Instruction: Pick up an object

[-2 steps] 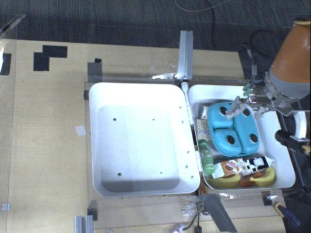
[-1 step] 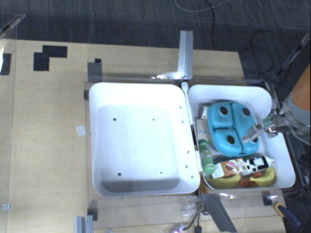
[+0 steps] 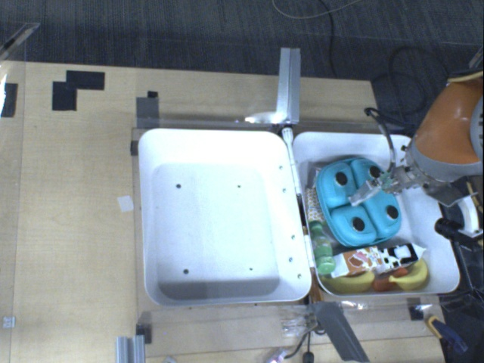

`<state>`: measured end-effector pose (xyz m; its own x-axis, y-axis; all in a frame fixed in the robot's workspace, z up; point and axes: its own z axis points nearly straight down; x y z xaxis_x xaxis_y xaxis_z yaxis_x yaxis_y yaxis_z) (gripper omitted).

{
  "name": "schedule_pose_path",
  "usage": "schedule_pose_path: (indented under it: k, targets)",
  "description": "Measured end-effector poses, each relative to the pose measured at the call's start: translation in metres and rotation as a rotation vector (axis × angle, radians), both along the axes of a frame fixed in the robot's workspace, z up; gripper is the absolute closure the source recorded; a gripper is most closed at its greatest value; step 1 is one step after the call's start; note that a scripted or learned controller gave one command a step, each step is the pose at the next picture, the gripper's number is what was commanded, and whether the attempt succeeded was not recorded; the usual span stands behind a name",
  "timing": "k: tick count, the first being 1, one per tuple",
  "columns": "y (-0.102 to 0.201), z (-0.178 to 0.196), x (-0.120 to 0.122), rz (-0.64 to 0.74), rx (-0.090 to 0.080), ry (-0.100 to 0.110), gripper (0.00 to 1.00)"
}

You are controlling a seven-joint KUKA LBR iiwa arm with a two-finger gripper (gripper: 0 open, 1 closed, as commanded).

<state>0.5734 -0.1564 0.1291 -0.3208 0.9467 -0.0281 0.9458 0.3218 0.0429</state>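
On the pale wooden counter [image 3: 68, 203], the left-hand shallow white bin [image 3: 215, 218] lay bare, so all the pickable goods sat crowded in the right-hand white bin [image 3: 446, 271]. Along that bin's left wall a green bottle-like item [image 3: 321, 244] lay pressed into the corner, likely hard to reach there. Beside it a turquoise plastic tray with four dimpled cups [image 3: 355, 203] filled the middle, the likeliest target. Below it lay a printed carton [image 3: 378, 259] and yellow banana-like pieces [image 3: 412, 278]. The gripper [image 3: 378, 184] was low over the tray's upper right cup, from the right; I could not tell whether it was wide or narrow, nor that it held anything.
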Motion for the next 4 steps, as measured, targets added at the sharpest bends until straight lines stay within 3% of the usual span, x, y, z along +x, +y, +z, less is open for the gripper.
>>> schedule_pose_path:
  k: [1, 2, 3, 4]
  targets:
    - [0.008, -0.012, 0.054, 0.025, 0.006, 0.056, 0.00]
    - [0.007, 0.002, 0.055, 0.027, 0.004, 0.053, 1.00]
    - [0.022, 0.070, 0.073, 0.118, 0.007, 0.041, 1.00]
    - [0.055, 0.093, 0.058, 0.338, 0.002, 0.043, 1.00]
